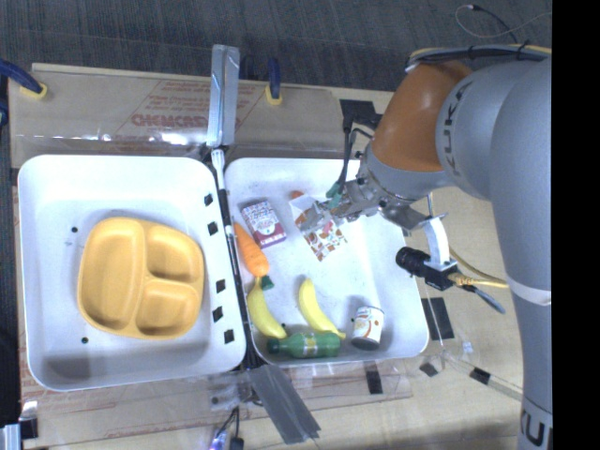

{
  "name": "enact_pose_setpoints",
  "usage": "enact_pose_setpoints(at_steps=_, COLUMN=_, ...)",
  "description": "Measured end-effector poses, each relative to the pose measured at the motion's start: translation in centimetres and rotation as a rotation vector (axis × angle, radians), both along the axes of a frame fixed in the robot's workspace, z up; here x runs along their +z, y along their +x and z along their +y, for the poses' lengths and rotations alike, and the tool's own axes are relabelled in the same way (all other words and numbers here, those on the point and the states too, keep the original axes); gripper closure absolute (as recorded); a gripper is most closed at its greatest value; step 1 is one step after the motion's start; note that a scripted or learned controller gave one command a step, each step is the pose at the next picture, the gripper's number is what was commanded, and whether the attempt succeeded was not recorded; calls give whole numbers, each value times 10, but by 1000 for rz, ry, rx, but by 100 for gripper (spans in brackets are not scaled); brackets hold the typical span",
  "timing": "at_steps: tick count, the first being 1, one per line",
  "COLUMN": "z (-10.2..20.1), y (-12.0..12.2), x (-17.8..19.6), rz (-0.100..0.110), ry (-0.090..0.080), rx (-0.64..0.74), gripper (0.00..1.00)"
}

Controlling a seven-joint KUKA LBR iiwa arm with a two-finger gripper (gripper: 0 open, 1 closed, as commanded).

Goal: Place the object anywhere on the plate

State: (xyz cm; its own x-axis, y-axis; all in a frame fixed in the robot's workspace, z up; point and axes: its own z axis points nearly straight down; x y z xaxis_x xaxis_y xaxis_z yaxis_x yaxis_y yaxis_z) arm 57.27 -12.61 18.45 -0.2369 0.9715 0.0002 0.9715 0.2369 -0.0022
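Two white bins sit side by side: my claw (335, 202) hangs over the right bin's (398, 331) far end, touching a strawberry-print packet (322, 235), grip hidden from me, the yellow plate (141, 276) lying left.

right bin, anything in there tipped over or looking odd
Mostly ordinary clutter. The small can lies on its side near the right bin's front corner, and the green bottle lies flat against the front wall. I see nothing spilled or damaged.

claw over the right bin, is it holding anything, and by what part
Cannot be told: the claw sits at the top corner of the patterned packet, but its grip is hidden.
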Motion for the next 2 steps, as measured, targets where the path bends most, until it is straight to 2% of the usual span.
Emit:
enact_pose_setpoints(at_steps=1, z=86, y=-26, x=14, rz=2, ry=1, rx=144, gripper=100)
enact_pose_setpoints(at_steps=2, z=172, y=-28, x=40, rz=-1, ry=0, rx=342, gripper=100)
